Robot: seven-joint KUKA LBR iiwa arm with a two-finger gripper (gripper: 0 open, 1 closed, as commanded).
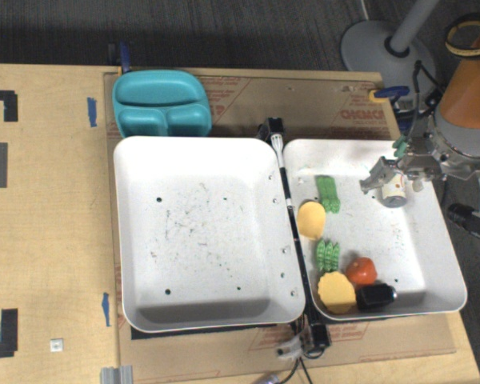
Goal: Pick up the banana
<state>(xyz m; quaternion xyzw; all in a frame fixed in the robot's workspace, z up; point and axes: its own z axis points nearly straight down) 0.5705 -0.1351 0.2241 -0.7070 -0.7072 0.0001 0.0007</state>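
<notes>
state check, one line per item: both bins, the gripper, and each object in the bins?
left bin: upright on the bench, scuffed floor
right bin: upright, holds the objects
gripper: over the right bin's upper part, nothing visibly between its fingers
yellow pieces: two, lying loose; which is the banana, cannot tell
green pieces: two, lying loose
red piece: lying loose
black piece: lying loose

Open floor fills the right bin's [432,246] right half; toys [344,278] crowd its lower-left.
</notes>
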